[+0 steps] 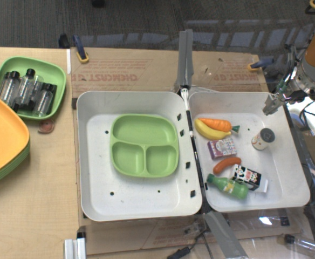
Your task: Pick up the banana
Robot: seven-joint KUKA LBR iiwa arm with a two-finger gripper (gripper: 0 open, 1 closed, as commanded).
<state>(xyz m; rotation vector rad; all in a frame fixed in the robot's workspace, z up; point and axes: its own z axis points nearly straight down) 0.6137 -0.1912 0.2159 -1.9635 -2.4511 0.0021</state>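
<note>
**Banana lies in the right bin, pincer off at the far right corner**

The banana (210,130) lies in the far left part of the right bin (287,193), close to the divider between the two bins. A toy carrot (220,124) rests across its far side, touching it. Just nearer sits a small purple packet (223,147), then a red sausage (227,164), a green bottle (229,186) lying on its side and a black-and-white carton (248,177) beside it. A small white can (263,138) stands apart to the right.

The pincer (271,103) hangs over the far right corner of that bin, well apart from the banana; whether it is wide or narrow I cannot tell.

The left bin (93,161) holds a green divided plate (144,145). On the desk (33,209) to the left are a green tray of vials (29,87) and stacked orange plates (4,142).
</note>
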